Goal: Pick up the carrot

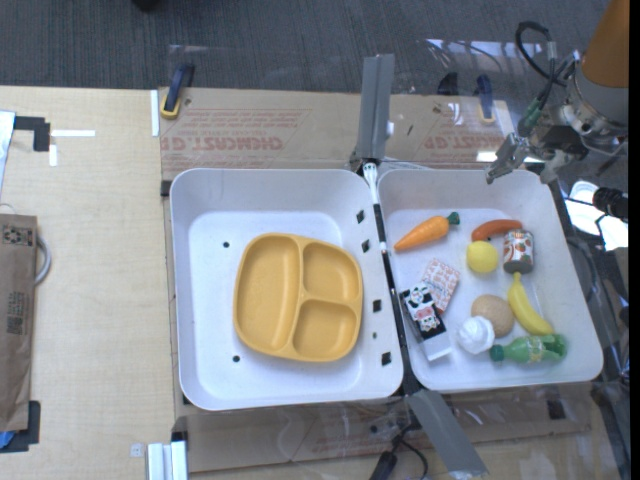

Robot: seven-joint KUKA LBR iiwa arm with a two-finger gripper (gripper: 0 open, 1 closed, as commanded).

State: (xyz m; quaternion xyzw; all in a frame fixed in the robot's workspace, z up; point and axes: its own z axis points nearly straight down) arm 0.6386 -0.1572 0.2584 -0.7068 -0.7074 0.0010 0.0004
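The carrot (425, 231), orange with a small green top, lies in the upper left part of the right bin (570, 268), its tip pointing at the divider. My gripper (520, 166) hangs above the far rim of that bin, up and to the right of the carrot and well apart from it. Its fingers (495, 172) are spread open, and nothing sits between them.
Around the carrot lie a red pepper (497, 229), a lemon (482, 257), a small can (517, 251), a banana (527, 306), a pink packet (440, 280), a milk carton (425, 318) and a green bottle (530, 349). The left bin (200, 268) holds a yellow divided plate (298, 296).
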